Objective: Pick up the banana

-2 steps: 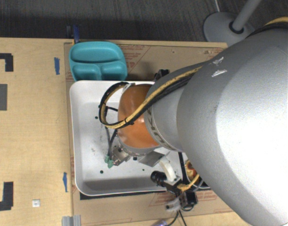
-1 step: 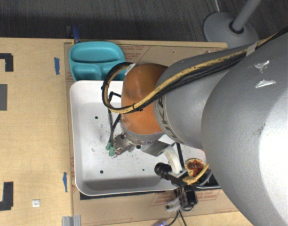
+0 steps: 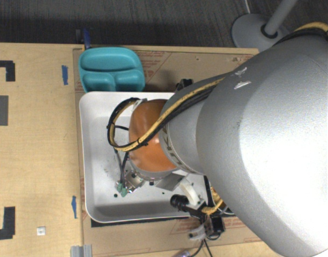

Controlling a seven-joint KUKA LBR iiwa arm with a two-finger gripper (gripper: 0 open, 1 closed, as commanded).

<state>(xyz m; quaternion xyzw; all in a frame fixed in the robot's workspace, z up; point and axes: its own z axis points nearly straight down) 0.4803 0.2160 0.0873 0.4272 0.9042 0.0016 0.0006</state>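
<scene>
The grey arm (image 3: 260,143) covers most of the white bin (image 3: 91,159) on the worktop (image 3: 35,143). Whether the claw (image 3: 124,186) is spread, I cannot tell. The banana's place is hidden; likely light, soft-skinned, best gripped mid-length.

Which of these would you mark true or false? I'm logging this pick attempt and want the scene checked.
1. The arm reaches down into a white bin. True.
2. A teal plastic tray sits beyond the bin's far edge. True.
3. The band above the wrist is blue. False: the band is orange.
4. A banana lies in plain sight on the bin floor. False: the arm covers much of the bin, and the visible floor is bare white.
5. Cables loop beside the wrist. True.
</scene>
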